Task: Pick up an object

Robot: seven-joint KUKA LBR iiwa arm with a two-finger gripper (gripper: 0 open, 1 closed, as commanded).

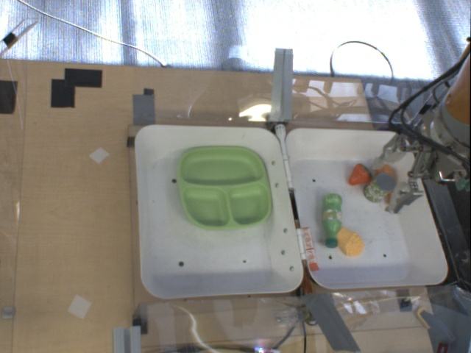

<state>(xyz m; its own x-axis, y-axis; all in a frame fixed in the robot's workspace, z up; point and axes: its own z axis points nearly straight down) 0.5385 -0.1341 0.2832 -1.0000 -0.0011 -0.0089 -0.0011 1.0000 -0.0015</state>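
Note:
The right bin [419, 267] holds several small toy items. An orange-red piece [359, 173] lies near its middle right, touching a small round grey, orange and green piece [379, 187]. A green bottle-shaped toy [332, 212] lies lower left of them, with a yellow piece [352, 243] at its lower end. My gripper [395, 176] reaches in from the right edge and is open, one finger above and one below the right side of the grey-green piece. Nothing is gripped between the fingers.
The left bin [158, 263] carries a light green divided plate [224, 187]. A grey post [282, 87] stands behind the seam between the bins. Cables [416, 101] hang by the arm at the right, and black tape marks [73, 85] lie on the bench at left.

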